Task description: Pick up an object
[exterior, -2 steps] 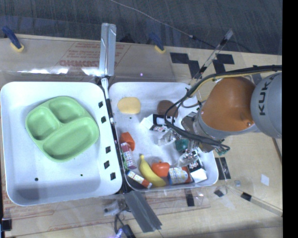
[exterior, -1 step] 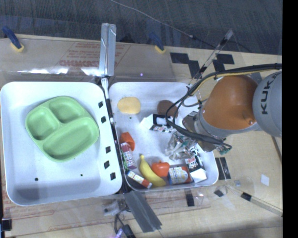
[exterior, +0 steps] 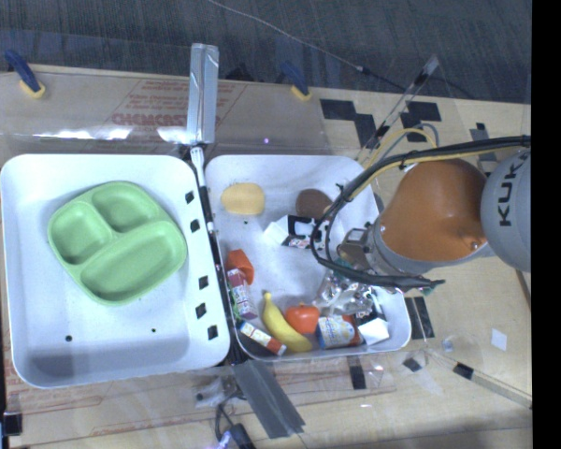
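My gripper (exterior: pixel 348 297) reaches down into the right bin (exterior: pixel 271 171), at its front right, under the orange band of the arm (exterior: pixel 430 213). It sits just above a pile of small items: a banana (exterior: pixel 282 320), a red tomato-like ball (exterior: pixel 302 318), a small can (exterior: pixel 337 331) and a white packet (exterior: pixel 372 330). Its metal fingers are tangled visually with the clutter. Farther back in the same bin lie a yellow bun-shaped object (exterior: pixel 243 198) and a brown round object (exterior: pixel 312 202). A red bottle (exterior: pixel 239 279) lies along the bin's left wall.
The left bin (exterior: pixel 28 279) holds a green divided plate (exterior: pixel 118 241). A metal post (exterior: pixel 203 92) stands behind the wall between the bins. Cables run from the arm over the right bin's back right. A black-and-white card (exterior: pixel 299 230) lies mid-bin.
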Robot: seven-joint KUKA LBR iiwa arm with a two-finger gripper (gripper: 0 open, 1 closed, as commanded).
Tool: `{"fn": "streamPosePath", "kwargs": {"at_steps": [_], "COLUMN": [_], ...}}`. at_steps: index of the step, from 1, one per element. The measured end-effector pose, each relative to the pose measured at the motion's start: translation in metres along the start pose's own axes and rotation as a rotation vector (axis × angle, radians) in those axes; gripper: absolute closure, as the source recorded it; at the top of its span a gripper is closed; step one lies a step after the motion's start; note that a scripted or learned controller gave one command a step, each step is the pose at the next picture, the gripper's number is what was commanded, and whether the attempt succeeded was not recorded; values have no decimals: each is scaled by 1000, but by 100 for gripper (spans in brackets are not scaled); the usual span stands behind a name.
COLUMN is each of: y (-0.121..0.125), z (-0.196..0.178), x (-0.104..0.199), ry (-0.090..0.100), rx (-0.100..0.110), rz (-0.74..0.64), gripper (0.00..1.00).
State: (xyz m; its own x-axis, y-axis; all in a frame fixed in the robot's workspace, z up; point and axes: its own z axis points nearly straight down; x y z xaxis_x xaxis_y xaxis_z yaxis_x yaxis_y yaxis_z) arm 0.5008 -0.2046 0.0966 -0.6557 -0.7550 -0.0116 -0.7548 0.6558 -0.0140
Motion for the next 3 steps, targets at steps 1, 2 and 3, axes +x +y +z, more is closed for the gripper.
{"fn": "streamPosePath", "kwargs": {"at_steps": [1, 2, 3], "y": [67, 21, 23], "z": [3, -125, -119], "x": [-79, -115, -113], "ry": [9, 3, 8], "rx": [-9, 0, -12], "rz": [-191, -103, -101], "gripper": [100, 100, 0]}}
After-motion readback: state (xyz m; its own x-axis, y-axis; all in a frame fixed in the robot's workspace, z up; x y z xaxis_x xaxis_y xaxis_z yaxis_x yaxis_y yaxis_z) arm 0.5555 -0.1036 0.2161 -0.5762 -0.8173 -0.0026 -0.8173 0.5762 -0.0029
